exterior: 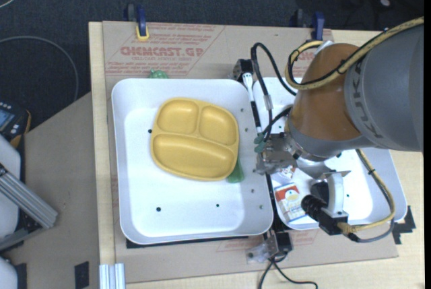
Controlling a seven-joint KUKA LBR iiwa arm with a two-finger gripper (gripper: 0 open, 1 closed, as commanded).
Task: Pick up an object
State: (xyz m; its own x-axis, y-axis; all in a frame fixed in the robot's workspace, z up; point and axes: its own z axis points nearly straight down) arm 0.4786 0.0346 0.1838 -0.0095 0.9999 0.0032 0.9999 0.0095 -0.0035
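Yellow plate: a moulded three-compartment plate (195, 138) lies flat in the left bin (135, 166), towards its upper middle, right way up with two small wells above one long well.
Plate material: looks like hard, glossy plastic; likely light and stiff, not fragile, but smooth enough to slip in a pinch.
Plate hold: judged best at the raised rim or across a divider ridge between wells; the flat bottoms of the wells offer nothing to close on.
Green piece: a small green thing (235, 175) peeks out at the plate's lower right edge, touching or tucked under it; too little shows to say what it is or how it would handle.
Second green bit: another scrap of green (157, 74) sits just outside the left bin's upper rim.
Card: a small white packet or card with red print (289, 200) lies in the right bin (377, 193), near the divide between bins; probably thin, light and hard to lift from flat.
Arm: the grey arm (387, 89) with its orange band reaches over the right bin, hiding much of it.
Tool: the tool (273, 158) sits low at the right bin's left edge, just beside the left bin's wall; its state cannot be told from this view.
Tabletop: brown board (168, 48) bearing both bins.
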